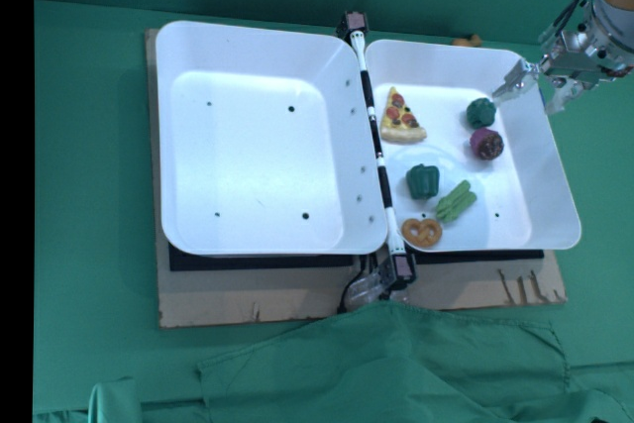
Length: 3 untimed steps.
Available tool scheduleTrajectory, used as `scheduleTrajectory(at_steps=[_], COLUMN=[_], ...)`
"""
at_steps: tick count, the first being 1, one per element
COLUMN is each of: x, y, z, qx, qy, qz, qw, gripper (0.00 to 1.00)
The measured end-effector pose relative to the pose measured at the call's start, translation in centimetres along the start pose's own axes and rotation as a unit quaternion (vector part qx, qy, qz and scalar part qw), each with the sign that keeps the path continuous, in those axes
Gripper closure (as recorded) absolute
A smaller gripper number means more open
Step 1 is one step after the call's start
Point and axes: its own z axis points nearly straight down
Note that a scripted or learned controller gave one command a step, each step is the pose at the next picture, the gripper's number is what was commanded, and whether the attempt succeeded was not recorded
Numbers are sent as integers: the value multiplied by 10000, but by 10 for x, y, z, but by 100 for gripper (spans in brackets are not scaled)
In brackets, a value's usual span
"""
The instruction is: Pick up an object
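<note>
The right bin (555, 213) holds several toy foods: a pizza slice (401, 115), a dark green broccoli piece (480, 112), a purple item (486, 145), a green bell pepper (423, 180), light green beans (456, 201) and a pretzel (422, 232). My gripper (532, 88) hangs open above the bin's far right corner, just right of the broccoli piece. Nothing sits between its fingers.
The left bin (198, 45) lies beside the right one, with a black-and-white divider bar (373, 129) between them. Both rest on a cardboard sheet (248, 307) over green cloth. A small orange thing (468, 41) lies behind the right bin.
</note>
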Motion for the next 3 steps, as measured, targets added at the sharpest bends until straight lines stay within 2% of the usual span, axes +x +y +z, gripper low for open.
scheduleTrajectory(at_steps=[1,2,3], x=[19,18,73], y=[26,27,7], z=[98,92,147], qx=[33,-3,-45], qy=[9,-1,-29], qz=[-12,-6,-14], qw=[10000,10000,10000], gripper=[0,0,0])
